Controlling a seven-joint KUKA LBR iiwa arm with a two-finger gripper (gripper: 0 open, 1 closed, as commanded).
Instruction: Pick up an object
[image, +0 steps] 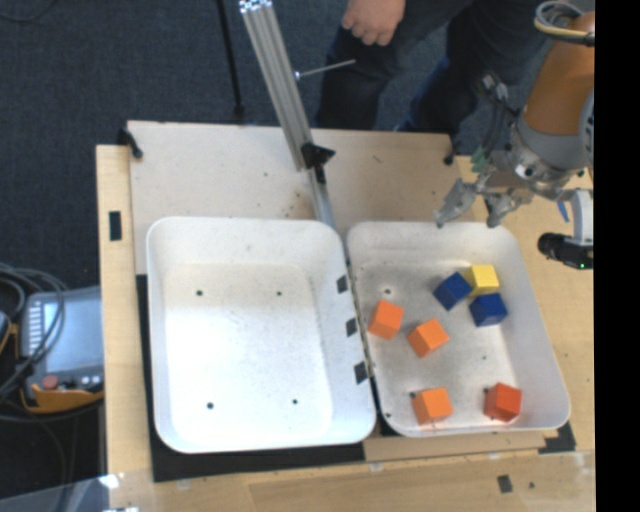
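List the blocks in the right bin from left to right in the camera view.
Orange block → orange block → blue block → red block. The others overlap these in left-right position, so they are left out.

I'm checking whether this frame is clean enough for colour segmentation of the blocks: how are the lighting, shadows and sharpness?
Camera view: lighting is even and fairly bright, the right bin slightly washed out; the blocks, such as the yellow block, cast only short soft shadows; block colours read clearly though edges are a little soft; the claw looks slightly blurred; no strong glare.
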